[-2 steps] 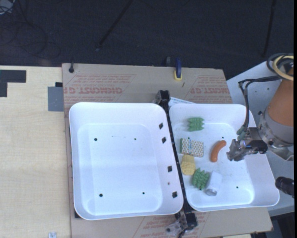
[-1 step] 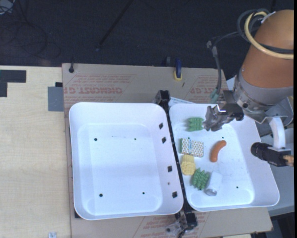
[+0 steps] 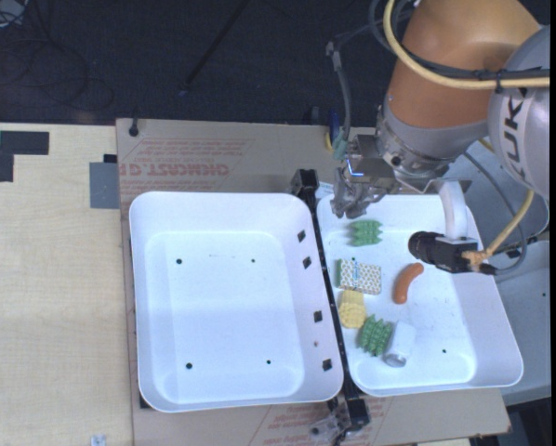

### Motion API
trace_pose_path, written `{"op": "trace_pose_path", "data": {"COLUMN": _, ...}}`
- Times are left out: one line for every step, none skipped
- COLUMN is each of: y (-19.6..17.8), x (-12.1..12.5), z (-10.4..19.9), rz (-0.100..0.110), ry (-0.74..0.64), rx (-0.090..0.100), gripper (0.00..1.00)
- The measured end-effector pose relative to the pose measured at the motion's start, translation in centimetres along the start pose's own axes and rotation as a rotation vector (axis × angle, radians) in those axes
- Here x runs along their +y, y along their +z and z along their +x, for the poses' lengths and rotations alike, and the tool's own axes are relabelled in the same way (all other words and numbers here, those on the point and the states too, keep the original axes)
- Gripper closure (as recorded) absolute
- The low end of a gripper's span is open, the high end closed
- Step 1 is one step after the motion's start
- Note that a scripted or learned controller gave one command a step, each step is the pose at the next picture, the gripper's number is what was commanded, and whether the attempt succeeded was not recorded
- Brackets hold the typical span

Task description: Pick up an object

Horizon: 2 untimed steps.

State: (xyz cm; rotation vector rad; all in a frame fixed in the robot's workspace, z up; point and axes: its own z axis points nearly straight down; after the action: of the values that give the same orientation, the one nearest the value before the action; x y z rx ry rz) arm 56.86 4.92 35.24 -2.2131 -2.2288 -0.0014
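Hovering at the right bin's (image 3: 501, 342) far-left corner, the hand (image 3: 350, 204) hangs just beside a green toy (image 3: 364, 232); its opening cannot be told.

Even, fairly bright overhead light; both white bins (image 3: 222, 212) read near blown-out, soft shadows only. Left of and above the gripper (image 3: 352, 207) the background drops to near black. Image soft overall, gripper detail smeared, small items below it slightly blurred.
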Motion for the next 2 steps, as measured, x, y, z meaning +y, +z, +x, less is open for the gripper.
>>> {"op": "trace_pose_path", "data": {"y": -0.4, "x": -8.1, "z": -2.0, "rz": 0.006, "ry": 0.011, "rx": -0.001, "gripper": 1.00}}
{"op": "trace_pose_path", "data": {"y": -12.6, "x": -1.4, "z": 1.0, "rz": -0.013, "ry": 0.004, "rx": 0.000, "gripper": 1.00}}
